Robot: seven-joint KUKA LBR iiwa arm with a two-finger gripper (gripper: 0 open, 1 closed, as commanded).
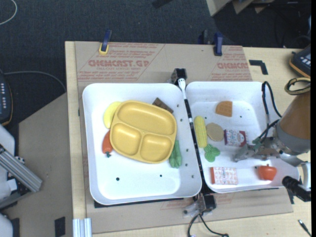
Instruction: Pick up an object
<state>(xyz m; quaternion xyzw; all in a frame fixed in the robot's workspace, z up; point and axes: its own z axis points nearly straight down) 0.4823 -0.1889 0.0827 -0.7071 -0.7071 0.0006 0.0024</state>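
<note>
Gripper hovered low in the right white plastic bin, finger state unreadable, with a small wrapped packet at its twelve o'clock; reaching was underway, descent and closing apparently next.

The yellow tray looks like smooth, glossy plastic; both white bins look matt plastic, the bench like matt cardboard.

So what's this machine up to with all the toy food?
A robot arm reaches in from the right, its gripper low over the right bin, among a toy tomato, a small packet and a corn cob. Its job is to pick something up, but nothing is visibly held yet. The left bin holds a yellow divided tray lying over other toys.
</note>
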